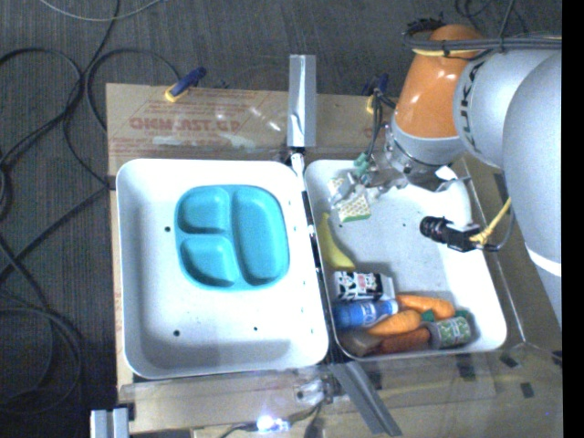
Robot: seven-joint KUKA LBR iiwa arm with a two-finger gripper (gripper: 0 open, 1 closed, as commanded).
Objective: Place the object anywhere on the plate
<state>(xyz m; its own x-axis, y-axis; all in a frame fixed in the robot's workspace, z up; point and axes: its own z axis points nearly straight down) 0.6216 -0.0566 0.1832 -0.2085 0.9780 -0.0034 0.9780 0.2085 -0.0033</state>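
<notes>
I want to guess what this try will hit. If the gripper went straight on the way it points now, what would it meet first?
The gripper points down into the right bin's upper left corner. Probably the top end of the banana or bare bin floor beside it; depth is unclear from this slant.

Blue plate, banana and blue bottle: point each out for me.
blue plate (234,236), camera view, on its large right compartment.
banana (334,247), camera view, mid-length of its body.
blue bottle (362,314), camera view, middle of its body.

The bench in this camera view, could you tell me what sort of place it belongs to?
Probably a robotics lab: a KUKA arm over two white bins, toy food beside a blue plate, loose cables on carpet.
</notes>
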